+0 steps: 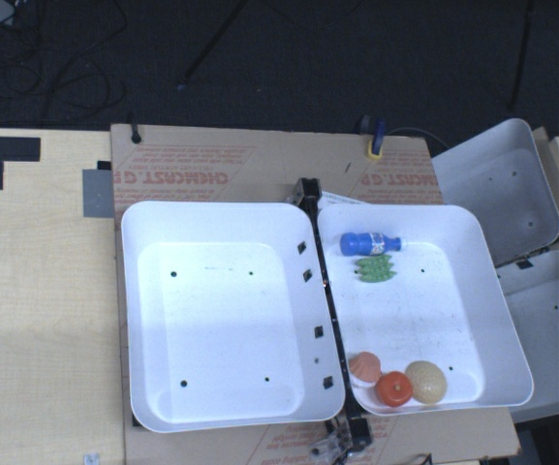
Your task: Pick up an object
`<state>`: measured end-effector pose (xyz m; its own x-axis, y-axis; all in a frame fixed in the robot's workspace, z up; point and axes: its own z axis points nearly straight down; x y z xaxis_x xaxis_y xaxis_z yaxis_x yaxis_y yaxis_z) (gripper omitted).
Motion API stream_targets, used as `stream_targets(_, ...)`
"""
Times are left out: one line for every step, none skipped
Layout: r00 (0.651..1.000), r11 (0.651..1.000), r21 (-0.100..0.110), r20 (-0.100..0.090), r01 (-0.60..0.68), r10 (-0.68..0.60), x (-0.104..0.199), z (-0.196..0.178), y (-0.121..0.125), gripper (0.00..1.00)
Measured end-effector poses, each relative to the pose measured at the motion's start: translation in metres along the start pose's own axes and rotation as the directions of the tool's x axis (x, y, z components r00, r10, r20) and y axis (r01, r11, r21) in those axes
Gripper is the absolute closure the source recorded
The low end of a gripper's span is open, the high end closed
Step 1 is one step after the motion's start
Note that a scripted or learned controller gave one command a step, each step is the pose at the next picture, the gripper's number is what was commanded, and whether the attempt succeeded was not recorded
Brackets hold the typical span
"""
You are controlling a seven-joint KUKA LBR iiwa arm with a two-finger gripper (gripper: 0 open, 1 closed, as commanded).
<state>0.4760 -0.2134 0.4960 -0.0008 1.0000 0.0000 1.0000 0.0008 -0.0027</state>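
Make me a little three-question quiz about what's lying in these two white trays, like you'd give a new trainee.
1. True or false: the blue bottle lies on its side in the right bin.
2. Which thing lies just below the bottle in the camera view? A) a yellow cup B) a green leafy piece C) a spoon
3. Fill in: the red tomato-like ball sits between a pinkish shell-like piece and a ____ round piece at the bin's near edge.

Key: 1 true; 2 B; 3 tan.
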Motion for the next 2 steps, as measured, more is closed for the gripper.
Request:
stream_targets(1.0, 1.0, 0.001, 0.0, -0.001, 0.001, 0.0002, 0.0137, 0.0002, 1.0)
stream_targets(1.0, 1.0, 0.0, 0.0, -0.001, 0.001, 0.0004, 0.0232, 0.0003, 1.0)
